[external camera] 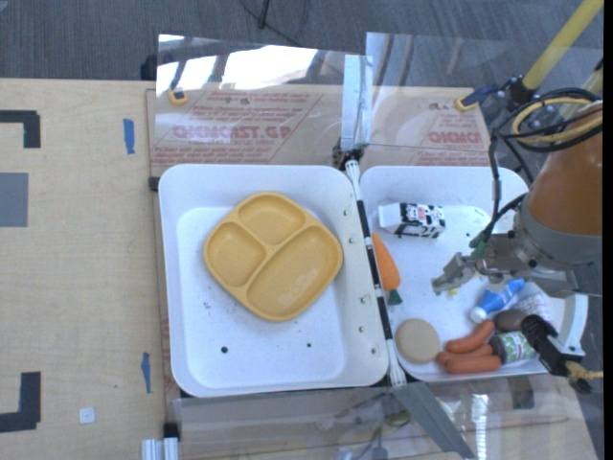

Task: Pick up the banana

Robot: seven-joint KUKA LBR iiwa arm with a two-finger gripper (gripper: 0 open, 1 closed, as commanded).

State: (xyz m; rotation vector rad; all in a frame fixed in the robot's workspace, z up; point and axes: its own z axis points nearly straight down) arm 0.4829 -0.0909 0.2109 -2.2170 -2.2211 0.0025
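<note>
Arm [565,209] possibly hides part of right bin [436,182].

We see the end effector [458,274] as dull grey metal, with the glossy orange band [567,192] of the arm just above it. Beside it lies a smooth, matt orange carrot [386,263]; below it are shiny sausages [471,346] and a clear plastic bottle [497,298]. Well to its left, a matt yellow plastic plate [273,255] rests in a speckled white plastic bin [182,286]. Farther left, the table [72,257] shows pale, smooth wood.
</note>
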